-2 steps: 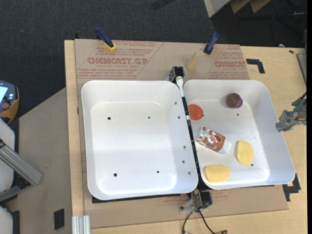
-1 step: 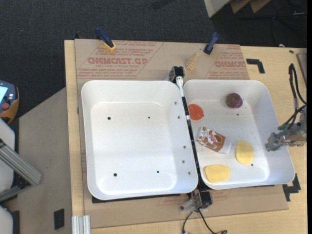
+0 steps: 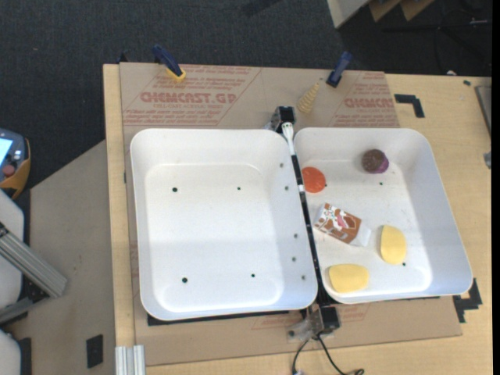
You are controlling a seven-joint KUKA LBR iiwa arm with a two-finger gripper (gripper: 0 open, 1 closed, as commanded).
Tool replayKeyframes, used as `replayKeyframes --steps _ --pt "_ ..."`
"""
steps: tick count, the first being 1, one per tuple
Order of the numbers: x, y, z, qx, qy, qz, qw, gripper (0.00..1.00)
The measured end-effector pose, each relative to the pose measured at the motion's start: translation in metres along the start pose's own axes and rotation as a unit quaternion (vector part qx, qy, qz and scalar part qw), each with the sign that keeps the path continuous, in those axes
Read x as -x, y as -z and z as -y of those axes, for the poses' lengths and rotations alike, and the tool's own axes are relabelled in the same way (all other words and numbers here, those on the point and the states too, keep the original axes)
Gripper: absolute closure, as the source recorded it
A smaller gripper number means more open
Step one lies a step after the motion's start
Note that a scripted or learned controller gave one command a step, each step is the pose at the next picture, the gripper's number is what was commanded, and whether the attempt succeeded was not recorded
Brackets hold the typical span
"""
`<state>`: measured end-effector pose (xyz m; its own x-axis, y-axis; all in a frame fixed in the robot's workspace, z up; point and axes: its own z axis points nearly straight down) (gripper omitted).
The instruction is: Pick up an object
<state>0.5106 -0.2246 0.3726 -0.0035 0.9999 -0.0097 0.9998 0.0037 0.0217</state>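
Counter [image 3: 437, 108]: brown board surface printed with red lettering along its far edge, black corner marks at right.
Left bin [image 3: 148, 209]: shallow, white, lying directly on the counter, touching the right bin along their shared edge.
Right bin [image 3: 445, 233]: shallow, white, lying on the counter just beside the left one.
Clamps: a blue one with a yellow tip [image 3: 169, 62] at the far left edge, a blue one [image 3: 339, 69] at the far edge further right.
Cable [image 3: 328, 359]: black, trailing off the near edge.

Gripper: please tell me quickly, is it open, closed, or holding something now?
Gripper: its state cannot be told from the camera view.
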Motion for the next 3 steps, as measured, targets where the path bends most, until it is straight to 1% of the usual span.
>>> replayKeyframes --steps 1,2,3 --pt "-0.034 0.174 0.007 0.000 0.000 -0.001 1.0000 1.00" --pt "-0.213 0.165 -0.002 -0.011 0.008 -0.007 0.9999 1.00" --pt "-0.077 0.126 0.031 -0.013 -0.009 -0.003 0.9999 1.00"
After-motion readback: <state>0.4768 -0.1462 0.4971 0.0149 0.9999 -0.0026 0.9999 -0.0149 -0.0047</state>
